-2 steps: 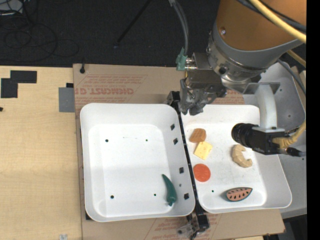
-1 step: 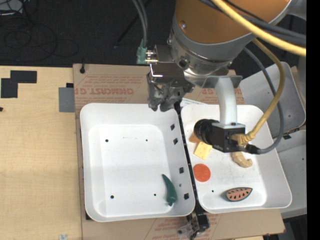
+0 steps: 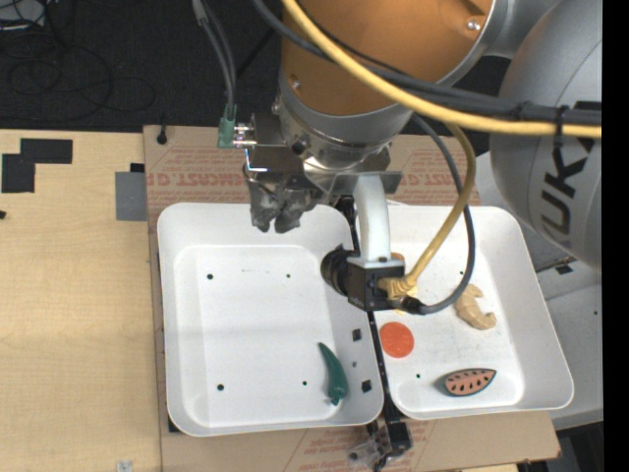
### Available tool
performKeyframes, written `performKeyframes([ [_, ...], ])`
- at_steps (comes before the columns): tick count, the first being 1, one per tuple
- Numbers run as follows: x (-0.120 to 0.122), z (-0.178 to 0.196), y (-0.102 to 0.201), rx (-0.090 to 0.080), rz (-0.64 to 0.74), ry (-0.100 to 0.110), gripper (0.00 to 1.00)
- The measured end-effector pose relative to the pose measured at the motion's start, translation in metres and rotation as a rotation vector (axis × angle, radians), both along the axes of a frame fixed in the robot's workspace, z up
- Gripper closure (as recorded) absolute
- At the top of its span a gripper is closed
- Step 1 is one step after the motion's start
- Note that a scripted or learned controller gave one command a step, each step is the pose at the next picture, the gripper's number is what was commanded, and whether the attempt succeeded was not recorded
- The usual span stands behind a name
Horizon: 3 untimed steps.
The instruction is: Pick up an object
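Looming in from the right with the bulky grey-and-orange arm, and hanging the pincer over the far rim of the left bin, well apart from every loose item. Cannot tell from this slant whether released or clenched; carrying nothing visible below it. Resting side by side on the pale surface, with the right bin touching the left along a shared edge. Likely to go wrong from here: dropping straight down would meet rim or bare floor and close on nothing; reaching for pieces near the divider risks clipping a bin wall; dragging the yellow cable across the right bin could nudge things out of place. Holding, in the left bin, just a slim green piece near the front right corner, close to the wall and awkward to straddle. Holding, in the right bin, a tan curved piece toward the middle, an orange slice-shaped piece with dark marks near the front, and a flat orange disc just beside the divider, probably too low to pinch cleanly.
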<state>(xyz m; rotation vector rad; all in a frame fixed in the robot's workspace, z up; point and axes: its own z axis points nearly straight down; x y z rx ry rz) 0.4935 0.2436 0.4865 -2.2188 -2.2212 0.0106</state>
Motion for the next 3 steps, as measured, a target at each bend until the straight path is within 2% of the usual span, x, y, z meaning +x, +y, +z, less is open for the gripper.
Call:
performKeyframes([
  [1, 0.002, -0.046, -0.027, -0.001, -0.003, 0.003, 1.00],
  [2, -0.020, -0.173, -0.059, -0.005, -0.004, 0.011, 1.00],
  [3, -0.022, -0.389, -0.053, -0.003, -0.001, 0.012, 1.00],
])
